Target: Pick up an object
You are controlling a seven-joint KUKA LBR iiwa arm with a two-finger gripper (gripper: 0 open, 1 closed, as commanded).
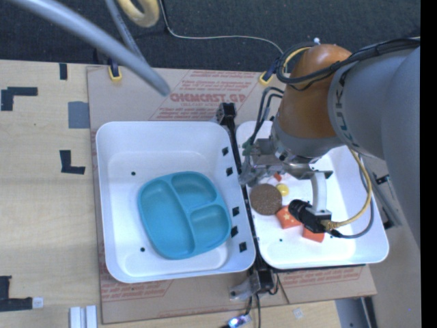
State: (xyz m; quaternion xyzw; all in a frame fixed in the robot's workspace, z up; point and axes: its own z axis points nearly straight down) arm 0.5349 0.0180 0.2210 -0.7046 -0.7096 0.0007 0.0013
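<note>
The arm reaches down into the right bin [355, 248], and its gripper [268, 175] sits low near that bin's left wall. Just below the gripper lies a brown round disc [265, 199]. A small yellow piece [284, 190] and a small red bit [277, 178] lie beside it. An orange block [287, 217] rests right of the disc, and another orange piece [313, 236] lies further right, partly under a black fitting. The wrist hides the fingers.
The left bin [113, 183] holds a blue divided tray [183, 213]. A black divider [235, 176] runs between the two bins. A yellow cable loops over the right bin's right side. Cardboard lies under both bins.
</note>
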